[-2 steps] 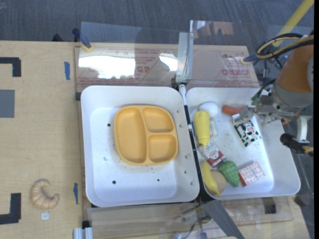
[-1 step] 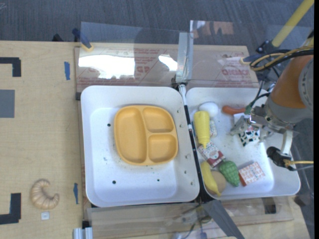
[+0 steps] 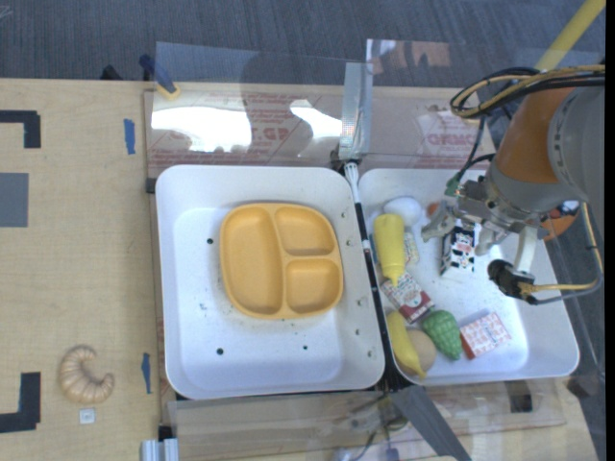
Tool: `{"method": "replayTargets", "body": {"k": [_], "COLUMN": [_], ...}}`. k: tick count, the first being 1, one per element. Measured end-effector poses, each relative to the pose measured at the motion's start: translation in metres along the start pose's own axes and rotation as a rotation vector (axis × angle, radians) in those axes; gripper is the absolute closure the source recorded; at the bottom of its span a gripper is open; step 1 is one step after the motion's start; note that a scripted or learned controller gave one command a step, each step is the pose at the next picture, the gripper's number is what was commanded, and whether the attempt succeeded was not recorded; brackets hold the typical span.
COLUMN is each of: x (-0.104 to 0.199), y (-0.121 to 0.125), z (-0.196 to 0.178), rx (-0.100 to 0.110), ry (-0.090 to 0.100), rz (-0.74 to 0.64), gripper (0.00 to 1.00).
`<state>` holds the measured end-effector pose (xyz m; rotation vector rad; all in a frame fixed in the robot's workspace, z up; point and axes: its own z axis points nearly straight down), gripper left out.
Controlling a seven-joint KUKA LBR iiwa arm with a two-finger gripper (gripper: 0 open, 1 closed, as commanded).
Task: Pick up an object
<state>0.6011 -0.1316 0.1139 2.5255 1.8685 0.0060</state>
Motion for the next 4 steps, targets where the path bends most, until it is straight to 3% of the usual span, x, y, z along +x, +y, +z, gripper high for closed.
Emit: {"method": "replayTargets", "body": {"k": [1,2,3,4], "x": [-0.009,-0.008,0.069,0.034], "y": [-0.021,-0.019,-0.014,0.014], "z": [0.026,0.015,-0.103,-0.140], "rx": [-0.001,-0.004,-0.003,-0.001], "ry": [-0.001,0.000,0.001,-0.003], "rz": [-0.131,-0.131,-0.013,-0.027], "gripper": [0.00,1.00,1.00,1.00]}}
